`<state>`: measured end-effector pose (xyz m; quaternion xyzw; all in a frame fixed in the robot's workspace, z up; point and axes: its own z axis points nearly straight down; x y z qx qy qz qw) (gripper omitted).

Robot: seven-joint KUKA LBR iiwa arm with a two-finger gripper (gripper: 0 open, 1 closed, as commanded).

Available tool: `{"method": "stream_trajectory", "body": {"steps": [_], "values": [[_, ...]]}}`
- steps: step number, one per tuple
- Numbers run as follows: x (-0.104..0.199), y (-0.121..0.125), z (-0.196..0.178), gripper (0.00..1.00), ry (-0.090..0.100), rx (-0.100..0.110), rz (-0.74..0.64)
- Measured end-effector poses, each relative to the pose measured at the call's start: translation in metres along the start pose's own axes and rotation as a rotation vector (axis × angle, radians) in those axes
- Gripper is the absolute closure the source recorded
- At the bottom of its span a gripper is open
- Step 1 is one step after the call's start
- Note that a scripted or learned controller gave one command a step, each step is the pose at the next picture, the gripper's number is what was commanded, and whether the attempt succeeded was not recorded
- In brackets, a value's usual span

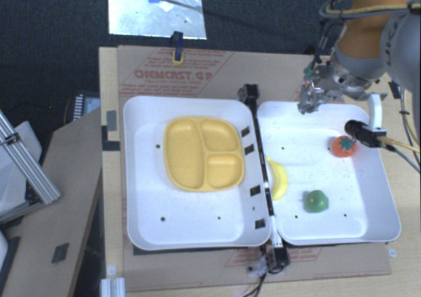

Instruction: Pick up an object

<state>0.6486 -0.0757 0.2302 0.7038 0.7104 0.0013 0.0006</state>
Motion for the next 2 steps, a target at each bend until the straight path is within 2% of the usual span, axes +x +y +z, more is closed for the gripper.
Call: {"method": "stream_trajectory", "body": {"steps": [2], "values": [[0.117,-0.021,0.005,1.0,0.001,0.002,-0.001]]}}
